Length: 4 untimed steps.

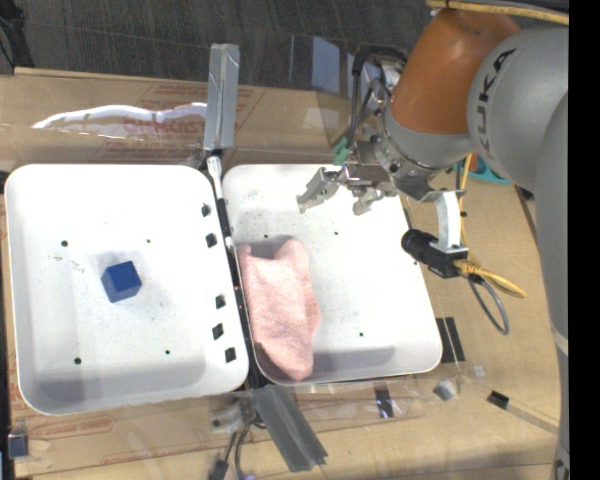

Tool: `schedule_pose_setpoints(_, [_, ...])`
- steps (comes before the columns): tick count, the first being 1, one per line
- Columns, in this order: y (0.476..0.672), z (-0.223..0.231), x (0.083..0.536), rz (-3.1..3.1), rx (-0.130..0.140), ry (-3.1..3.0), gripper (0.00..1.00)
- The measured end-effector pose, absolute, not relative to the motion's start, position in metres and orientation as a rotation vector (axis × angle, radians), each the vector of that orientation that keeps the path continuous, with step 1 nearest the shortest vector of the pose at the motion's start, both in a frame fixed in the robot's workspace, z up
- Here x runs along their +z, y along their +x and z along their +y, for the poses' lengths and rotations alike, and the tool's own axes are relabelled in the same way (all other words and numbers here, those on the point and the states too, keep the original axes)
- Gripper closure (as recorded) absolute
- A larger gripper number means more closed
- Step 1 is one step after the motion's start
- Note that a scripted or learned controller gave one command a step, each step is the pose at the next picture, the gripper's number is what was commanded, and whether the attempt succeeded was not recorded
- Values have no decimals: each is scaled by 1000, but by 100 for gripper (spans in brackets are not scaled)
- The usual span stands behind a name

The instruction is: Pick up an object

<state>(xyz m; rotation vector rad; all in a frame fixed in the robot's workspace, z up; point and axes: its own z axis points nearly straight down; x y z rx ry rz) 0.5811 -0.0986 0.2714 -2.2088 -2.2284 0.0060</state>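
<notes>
Two candidate objects were seen lying in the bins, and neither had been lifted. A small blue plastic cube (122, 280) rested on the floor of the left shallow white bin (40, 193), well apart from the arm. A folded pink terry cloth (280, 306) lay in the right shallow white bin (405, 303), pressed along that bin's left wall and reaching toward its near edge. Nothing of the task could be counted as done: a thing remained to be chosen, approached, gripped and raised.

Above the far part of the right bin the metal two-finger claw (342, 196) was held, carried by the grey arm with the orange band (440, 63) reaching in from the right. Its two fingers (314, 194) were seen spread apart, released, with only white bin floor visible between them; nothing was grasped and nothing was touched, as far as could be judged. The pink cloth was judged the nearer target, lying just below and to the left of the claw, while the cube would call for a crossing over the divider between the bins. A brown cardboard sheet (110, 103) was laid on the bench behind the bins.
</notes>
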Motion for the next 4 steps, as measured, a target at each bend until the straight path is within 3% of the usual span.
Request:
schedule_pose_setpoints(1, [605, -117, 116, -2333, 7, -2096, 0])
schedule_pose_setpoints(2, [575, -139, 92, -2346, 4, -2085, 0])
schedule_pose_setpoints(3, [575, -140, 102, -2349, 5, -2082, 100])
schedule_pose_setpoints(4, [606, -71, 192, -2545, 1, -1840, 100])
